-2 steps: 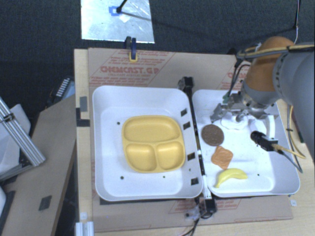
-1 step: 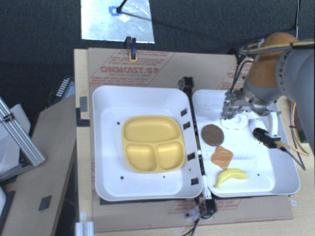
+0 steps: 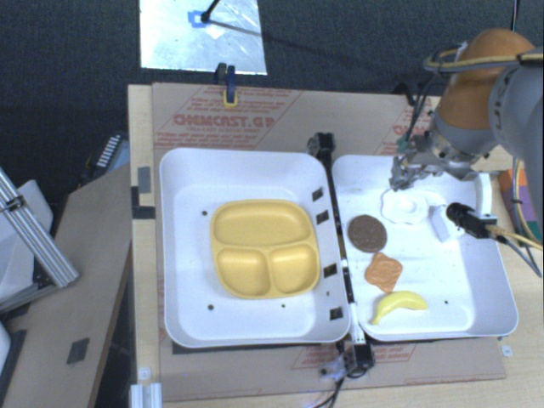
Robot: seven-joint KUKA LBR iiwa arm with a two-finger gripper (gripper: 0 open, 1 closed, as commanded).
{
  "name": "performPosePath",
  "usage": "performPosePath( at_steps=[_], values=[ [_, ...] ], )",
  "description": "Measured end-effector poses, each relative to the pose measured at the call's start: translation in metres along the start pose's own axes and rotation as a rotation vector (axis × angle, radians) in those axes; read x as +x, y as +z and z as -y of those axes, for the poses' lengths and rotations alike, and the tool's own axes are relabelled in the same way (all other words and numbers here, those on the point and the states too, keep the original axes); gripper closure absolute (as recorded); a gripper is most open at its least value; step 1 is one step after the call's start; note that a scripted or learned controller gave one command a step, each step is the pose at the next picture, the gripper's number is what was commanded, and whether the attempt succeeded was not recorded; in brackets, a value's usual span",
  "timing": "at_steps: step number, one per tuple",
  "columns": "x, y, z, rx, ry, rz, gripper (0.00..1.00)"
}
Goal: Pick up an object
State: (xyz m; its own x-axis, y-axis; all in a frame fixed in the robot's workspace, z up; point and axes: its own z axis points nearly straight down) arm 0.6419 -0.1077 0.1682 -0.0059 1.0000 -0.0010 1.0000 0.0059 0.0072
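On the right white bin (image 3: pixel 476 313), my pincer (image 3: pixel 406 179) hovers just above a white object (image 3: pixel 403 207); its state I cannot tell. Next I descend.

Even, bright overhead light. The white bins (image 3: pixel 255 164) blow out; a foil sheet (image 3: pixel 202 24) glares at upper left. Slightly soft focus.

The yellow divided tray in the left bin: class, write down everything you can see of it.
The yellow divided tray is a rounded rectangle of matte, plastic-looking material in pale mustard yellow. Raised ridges split it into three compartments: one wide across the far side, two smaller along the near side. It lies flat and upright, slightly rotated, near the middle of the left white bin, resting on its floor. Nothing lies in it or touches it otherwise.
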Motion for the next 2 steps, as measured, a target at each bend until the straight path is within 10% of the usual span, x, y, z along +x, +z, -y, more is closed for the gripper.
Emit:
performPosePath(
  at_steps=[2],
  values=[
    [0.057, -0.049, 0.024, 0.007, -0.004, -0.003, 1.0]
  ],
)
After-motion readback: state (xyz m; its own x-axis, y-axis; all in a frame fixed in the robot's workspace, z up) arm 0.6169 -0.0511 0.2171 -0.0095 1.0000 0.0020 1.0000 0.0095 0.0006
